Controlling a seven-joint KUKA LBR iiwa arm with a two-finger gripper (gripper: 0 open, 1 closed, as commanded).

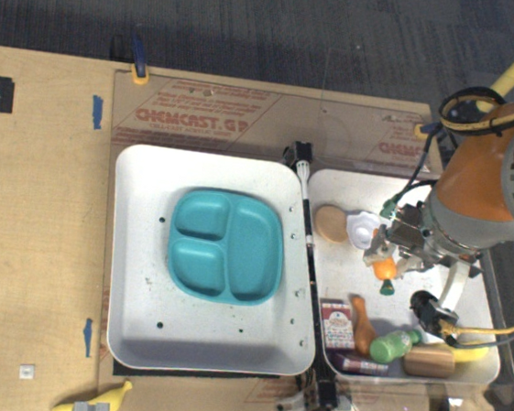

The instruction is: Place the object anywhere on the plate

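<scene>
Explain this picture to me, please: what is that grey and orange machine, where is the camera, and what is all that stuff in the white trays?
The camera looks down from above a bench. The grey and orange machine is a robot arm reaching in from the right; its gripper hangs over the right bin, beside a small orange object. I cannot tell whether anything is held. That bin holds toy foods: a tan round piece, a green bottle, a small red box. The left bin holds a teal divided plate, where an object should go.
</scene>
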